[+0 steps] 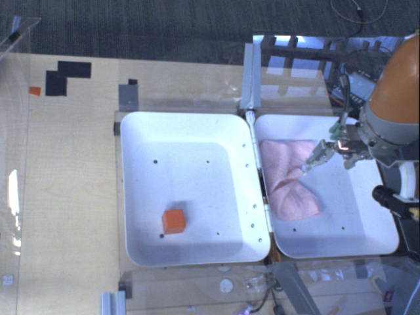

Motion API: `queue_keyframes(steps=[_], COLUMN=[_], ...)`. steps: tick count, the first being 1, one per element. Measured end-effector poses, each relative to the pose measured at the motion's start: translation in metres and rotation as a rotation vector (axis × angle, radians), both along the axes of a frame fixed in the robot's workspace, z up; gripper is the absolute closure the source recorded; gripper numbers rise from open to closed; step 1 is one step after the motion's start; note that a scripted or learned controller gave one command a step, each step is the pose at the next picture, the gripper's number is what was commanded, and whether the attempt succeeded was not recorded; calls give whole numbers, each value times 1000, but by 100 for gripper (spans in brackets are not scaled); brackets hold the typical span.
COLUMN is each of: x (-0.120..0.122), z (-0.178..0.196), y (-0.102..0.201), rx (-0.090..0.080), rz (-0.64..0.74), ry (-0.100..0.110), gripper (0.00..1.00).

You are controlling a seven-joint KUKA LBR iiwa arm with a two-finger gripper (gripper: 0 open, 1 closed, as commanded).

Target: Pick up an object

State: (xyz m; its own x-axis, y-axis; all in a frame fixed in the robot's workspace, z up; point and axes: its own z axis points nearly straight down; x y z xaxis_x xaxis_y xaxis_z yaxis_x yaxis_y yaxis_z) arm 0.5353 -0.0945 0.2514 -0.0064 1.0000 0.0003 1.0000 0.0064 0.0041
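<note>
A crumpled pink cloth (289,179) lies in the left half of the right white bin (361,235). The arm reaches in from the right, and my gripper (314,161) slants down to the left with its tip at the cloth's upper right part, seemingly touching it. A small orange cube (174,221) sits in the left white bin (190,136), toward its front left, far from the gripper.
The two bins stand side by side, with a grey divider rail (257,176) between them. Black blocks (65,76) and a small orange tag (35,91) lie on the wooden bench at far left. A metal frame (289,64) stands behind the right bin.
</note>
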Motion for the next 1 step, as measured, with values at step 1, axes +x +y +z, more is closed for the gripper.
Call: queue_keyframes(steps=[1], x=[50], z=[-142], y=[-15], rx=[0], rz=[-67], ry=[1], gripper=[0])
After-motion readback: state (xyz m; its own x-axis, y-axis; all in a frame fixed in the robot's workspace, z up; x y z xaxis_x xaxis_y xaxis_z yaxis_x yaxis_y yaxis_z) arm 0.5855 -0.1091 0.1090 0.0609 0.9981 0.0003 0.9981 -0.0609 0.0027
